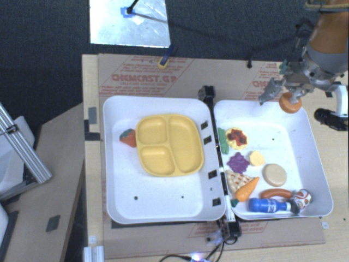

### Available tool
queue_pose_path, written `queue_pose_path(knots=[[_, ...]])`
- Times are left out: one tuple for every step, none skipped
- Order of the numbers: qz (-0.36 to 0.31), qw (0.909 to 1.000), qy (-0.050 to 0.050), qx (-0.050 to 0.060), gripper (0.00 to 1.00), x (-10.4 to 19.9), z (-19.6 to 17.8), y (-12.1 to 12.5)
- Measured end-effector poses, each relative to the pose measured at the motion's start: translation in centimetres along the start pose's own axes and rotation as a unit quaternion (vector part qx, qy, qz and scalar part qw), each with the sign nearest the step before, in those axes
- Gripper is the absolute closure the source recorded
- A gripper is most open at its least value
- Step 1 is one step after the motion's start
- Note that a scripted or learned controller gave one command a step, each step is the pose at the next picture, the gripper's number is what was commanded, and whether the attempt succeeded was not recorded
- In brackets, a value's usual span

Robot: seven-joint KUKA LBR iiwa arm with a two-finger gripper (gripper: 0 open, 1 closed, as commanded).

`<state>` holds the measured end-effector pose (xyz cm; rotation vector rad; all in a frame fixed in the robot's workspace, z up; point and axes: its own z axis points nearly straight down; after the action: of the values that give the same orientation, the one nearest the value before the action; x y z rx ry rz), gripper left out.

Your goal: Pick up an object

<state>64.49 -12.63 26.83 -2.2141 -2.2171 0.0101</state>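
Nearest the camera, along the near wall of the right bin [319,171], lie a blue bottle [267,205], a red sausage [276,194] and a small red-and-white item [301,198], all well below the fingers [279,94] and on the camera's side of them. Just beyond these sit a carrot [247,189] lying over a waffle-patterned wedge [235,177], a tan round piece [274,174], a small yellow piece [257,158], a purple cluster [238,162] and a yellow-and-red item [236,137]; a green strip [222,139] lies against the divider. None of these touches the fingers.

The left bin [114,162], far to the left of the fingers, holds a yellow compartment tray [169,144] with a strawberry-like piece [128,137] touching its left edge.

The fingers hang over the far rim of the right bin, spread apart. An orange round object [290,103] sits just beside the right-hand finger, at tip level; whether it is gripped cannot be told. The surface [136,75] beyond is brown board.
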Motion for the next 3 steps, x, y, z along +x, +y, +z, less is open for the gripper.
queue_pose_path(knots=[[-0.001,1.0,-0.001,-0.006,0.0,0.0,-0.8,0.2],[0.0,1.0,0.0,-0.004,0.0,0.3,5.3,-0.4],[0.0,1.0,0.0,-0.004,0.0,0.1,11.5,-0.4]])
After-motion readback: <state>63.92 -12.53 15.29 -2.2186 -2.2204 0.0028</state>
